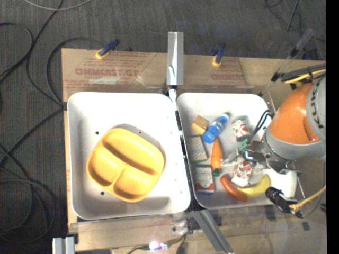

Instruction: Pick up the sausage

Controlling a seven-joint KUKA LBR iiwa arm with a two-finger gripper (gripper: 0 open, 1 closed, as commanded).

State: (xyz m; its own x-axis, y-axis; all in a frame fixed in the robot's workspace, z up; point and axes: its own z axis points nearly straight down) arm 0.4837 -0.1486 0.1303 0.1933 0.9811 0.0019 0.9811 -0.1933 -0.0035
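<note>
Reaching in from the right, my arm point(296, 126) hangs over the right bin point(185, 142), its orange band above the bin's right wall. My hand point(248, 155) sits low over the clutter in the bin's right half, and I cannot tell how it stands, released or clenched, because the wrist and cables hide it.

The sausage point(233, 188) lies in the near part of that bin, a red-orange length slanting down to the right. It is just below and a little left of my hand, apart from it as far as I can see. A banana point(259, 187) curves along the sausage's right end, touching it, and a small red-and-white packet point(243, 173) lies between the sausage and my hand.

A carrot point(216, 155) stands upright on the bin floor to the left of my hand, with a blue bottle point(214, 128) tilted above it. A can point(240, 128) lies near the far wall.

The left bin point(79, 142) holds a yellow divided tray point(126, 164), well apart from my hand.
</note>
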